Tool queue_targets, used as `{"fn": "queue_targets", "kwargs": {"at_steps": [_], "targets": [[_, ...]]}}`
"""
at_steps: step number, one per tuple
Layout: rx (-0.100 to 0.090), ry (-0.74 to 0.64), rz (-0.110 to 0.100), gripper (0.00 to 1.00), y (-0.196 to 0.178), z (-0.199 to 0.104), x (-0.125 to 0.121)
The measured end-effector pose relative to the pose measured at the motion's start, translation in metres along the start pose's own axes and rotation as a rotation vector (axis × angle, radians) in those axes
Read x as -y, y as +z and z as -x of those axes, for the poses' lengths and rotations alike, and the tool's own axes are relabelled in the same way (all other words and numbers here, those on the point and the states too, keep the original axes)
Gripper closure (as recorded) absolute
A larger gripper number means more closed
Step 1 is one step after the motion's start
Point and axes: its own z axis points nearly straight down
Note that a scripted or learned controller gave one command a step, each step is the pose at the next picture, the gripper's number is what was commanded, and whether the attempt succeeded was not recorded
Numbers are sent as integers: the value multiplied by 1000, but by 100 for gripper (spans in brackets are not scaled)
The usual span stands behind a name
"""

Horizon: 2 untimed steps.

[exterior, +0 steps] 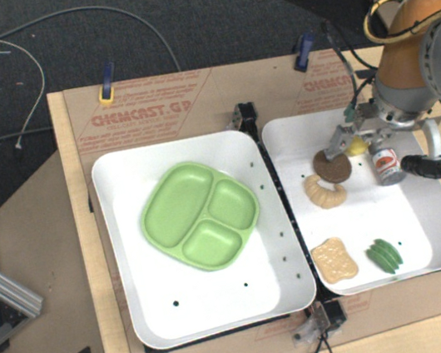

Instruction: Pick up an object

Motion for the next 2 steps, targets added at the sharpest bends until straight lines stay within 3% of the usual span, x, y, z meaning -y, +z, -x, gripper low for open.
{"fn": "queue_targets", "kwargs": {"at_steps": [1, 2], "targets": [[-1, 0, -1, 100, -13, 0, 0], [2, 0, 3, 100, -61, -7, 3]]}}
